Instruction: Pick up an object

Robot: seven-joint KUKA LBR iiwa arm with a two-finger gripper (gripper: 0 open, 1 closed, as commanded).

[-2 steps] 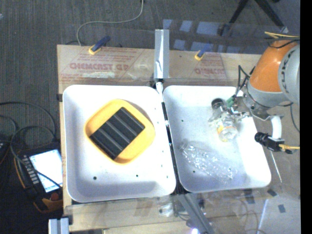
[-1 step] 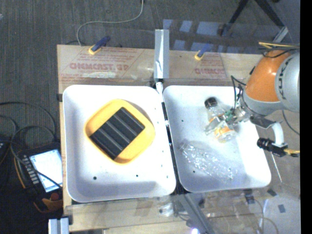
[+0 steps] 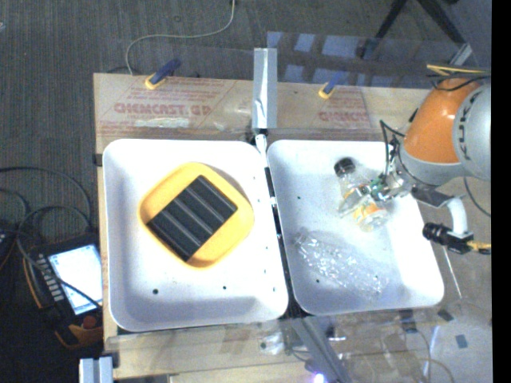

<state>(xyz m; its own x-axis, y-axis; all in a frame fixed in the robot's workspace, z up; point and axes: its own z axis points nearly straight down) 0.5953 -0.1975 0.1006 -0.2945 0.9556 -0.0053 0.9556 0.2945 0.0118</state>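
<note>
Nothing is lifted yet: the gripper (image 3: 382, 188) is reaching into the right bin (image 3: 415, 282) beside a clear bottle (image 3: 355, 194); its jaws' state I cannot tell.

Arm (image 3: 459, 134) cut off by right edge — clear items (image 3: 363, 202) at its tip blurred, identity unclear.
</note>
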